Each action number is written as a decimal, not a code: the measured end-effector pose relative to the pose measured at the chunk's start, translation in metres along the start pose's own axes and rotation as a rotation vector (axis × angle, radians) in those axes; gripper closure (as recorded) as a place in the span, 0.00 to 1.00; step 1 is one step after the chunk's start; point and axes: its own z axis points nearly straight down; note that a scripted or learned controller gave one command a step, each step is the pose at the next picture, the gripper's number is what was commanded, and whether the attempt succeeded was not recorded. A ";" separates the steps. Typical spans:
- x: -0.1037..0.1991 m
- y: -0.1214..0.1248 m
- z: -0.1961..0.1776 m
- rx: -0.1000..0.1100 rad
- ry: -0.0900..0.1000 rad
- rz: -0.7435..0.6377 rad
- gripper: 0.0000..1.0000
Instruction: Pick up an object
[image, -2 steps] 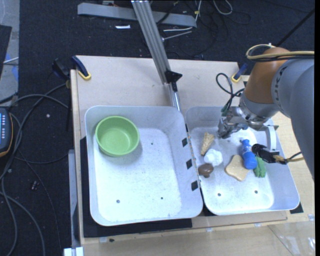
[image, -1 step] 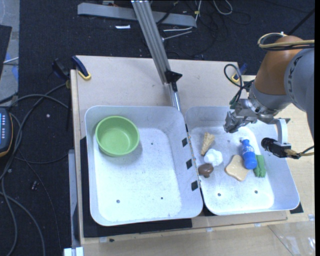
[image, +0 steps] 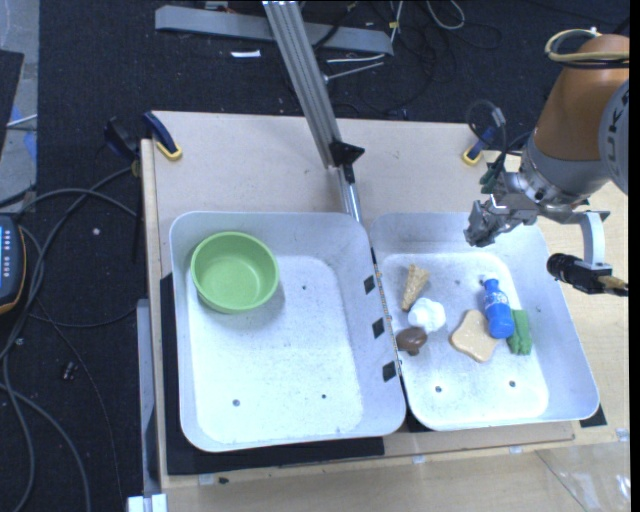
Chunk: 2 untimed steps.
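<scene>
Gripper (image: 480, 228) hovers upper right over the right bin (image: 560, 400), nothing visibly held. Drop straight onto the bottle (image: 494, 309), clear of the green piece (image: 521, 332).

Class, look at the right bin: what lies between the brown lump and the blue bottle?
In the camera view, the bread-shaped tan piece lies between the brown lump and the blue bottle, with the white lump just above that line.

A lime-green round plastic bowl (image: 235, 271) sits in the speckled white shallow left bin (image: 300, 400), while the white right bin (image: 520, 400) shows a tan ridged cone (image: 414, 285), a white lump (image: 427, 315), a brown nugget (image: 411, 340), beige toast (image: 473, 336), a blue bottle (image: 496, 308) and a green strip (image: 520, 331).
</scene>
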 end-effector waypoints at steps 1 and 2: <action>0.000 0.002 -0.045 0.001 0.000 -0.001 1.00; 0.055 -0.001 -0.036 0.010 0.004 -0.006 1.00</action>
